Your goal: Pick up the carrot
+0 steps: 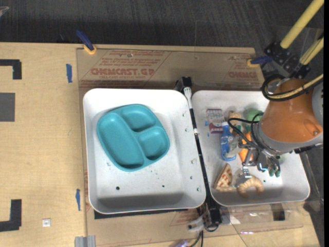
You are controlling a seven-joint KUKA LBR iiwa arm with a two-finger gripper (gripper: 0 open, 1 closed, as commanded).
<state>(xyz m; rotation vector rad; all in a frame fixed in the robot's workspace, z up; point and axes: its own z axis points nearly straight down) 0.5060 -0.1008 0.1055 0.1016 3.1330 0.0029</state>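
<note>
Over right bin (300, 184), arm (288, 120) above carrot (245, 138), croissant (250, 187) nearby

Single fixed camera above bench, looking down at slant. Whole left bin (103, 189) sits near frame centre; all places given relative to it. Right bin (300, 187) touches its right side, reaching almost to frame's right edge. Wooden bench top (41, 138) spreads left of left bin to frame's left edge. Dark floor (154, 9) lies beyond it, across top. Medium distance: both bins fit whole. Arm (290, 120) enters from right, over right bin.
</note>
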